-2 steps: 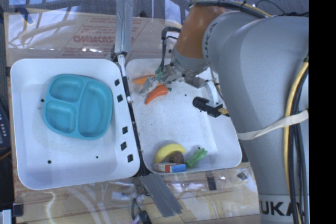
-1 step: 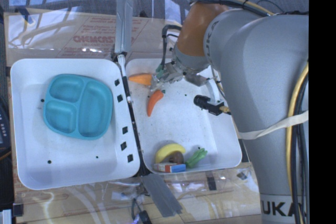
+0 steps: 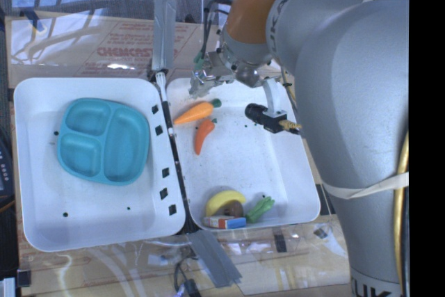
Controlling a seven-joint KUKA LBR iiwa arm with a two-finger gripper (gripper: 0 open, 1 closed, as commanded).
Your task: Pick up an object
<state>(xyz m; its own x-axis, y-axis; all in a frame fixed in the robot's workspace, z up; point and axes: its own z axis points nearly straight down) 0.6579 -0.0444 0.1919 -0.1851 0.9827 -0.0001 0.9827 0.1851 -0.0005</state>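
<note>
Recorder: Orientation of the upper carrot [image 3: 192, 113]?

Spotter: Long axis runs nearly across the right bin [image 3: 292, 170], slightly slanted. Pointed tip toward the bin's left wall, green stub toward the far right. It lies near the far left corner.

Recorder: Relative to the gripper [image 3: 199, 85]?

Spotter: Just to the near side of it, close. Contact not discernible. Gripper hangs over the far left corner. Spread or pressed together: cannot tell, the metal parts blur into one.

Recorder: Second carrot [image 3: 202, 136]?

Spotter: Just nearside of the upper carrot, set steeper. Tip toward the near edge, green stub beside the other stub.

Recorder: Materials, shapes?

Spotter: Both carrots smooth, tapered, orange, plastic-looking. Bins white, shallow, rounded corners, speckled floor. At the right bin's near edge sit a curved yellow piece [image 3: 224, 202], a green piece [image 3: 261, 208] and a small flat box [image 3: 226, 222] in red and blue, bunched together. Left bin [image 3: 42, 205] holds a teal divided plate [image 3: 104, 141], three compartments, glossy.
</note>
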